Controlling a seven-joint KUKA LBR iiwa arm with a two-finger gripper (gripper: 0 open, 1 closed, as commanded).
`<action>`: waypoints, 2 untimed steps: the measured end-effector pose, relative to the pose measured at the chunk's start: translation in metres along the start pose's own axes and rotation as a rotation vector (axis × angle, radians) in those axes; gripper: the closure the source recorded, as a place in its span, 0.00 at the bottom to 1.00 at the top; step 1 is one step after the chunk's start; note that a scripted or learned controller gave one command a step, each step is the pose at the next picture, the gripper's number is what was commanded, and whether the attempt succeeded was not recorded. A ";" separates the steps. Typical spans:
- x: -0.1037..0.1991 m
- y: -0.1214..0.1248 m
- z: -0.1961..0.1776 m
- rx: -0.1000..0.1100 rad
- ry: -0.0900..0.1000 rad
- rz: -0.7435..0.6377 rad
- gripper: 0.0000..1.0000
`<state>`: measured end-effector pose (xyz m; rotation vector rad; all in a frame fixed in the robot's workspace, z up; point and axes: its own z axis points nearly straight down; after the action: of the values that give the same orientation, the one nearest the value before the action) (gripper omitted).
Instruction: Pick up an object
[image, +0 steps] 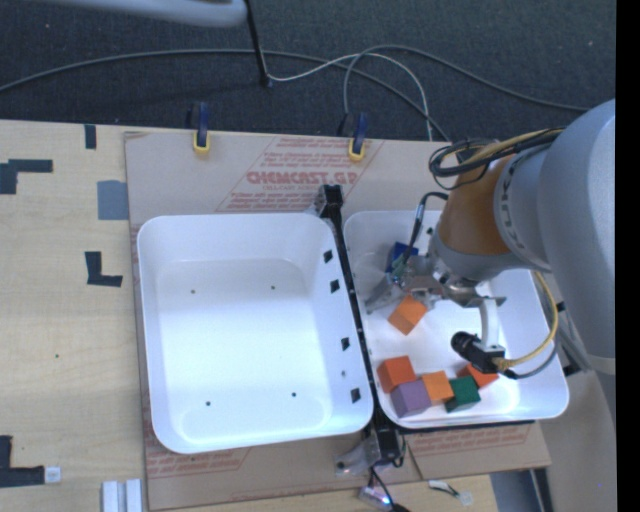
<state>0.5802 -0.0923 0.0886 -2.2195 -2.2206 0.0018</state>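
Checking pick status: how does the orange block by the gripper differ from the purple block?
The orange block lies alone mid-bin, tilted, right under the gripper; the purple block sits at the right bin's near edge, touching other blocks. Colours differ. Both look like similar-sized cubes.

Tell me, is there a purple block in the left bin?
No, the purple block sits in the right bin, beside the orange blocks.
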 end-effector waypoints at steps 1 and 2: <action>0.005 -0.018 0.000 -0.001 -0.001 0.001 0.00; 0.005 -0.018 -0.010 -0.002 -0.001 0.001 1.00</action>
<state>0.5624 -0.0876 0.0991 -2.2218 -2.2211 0.0000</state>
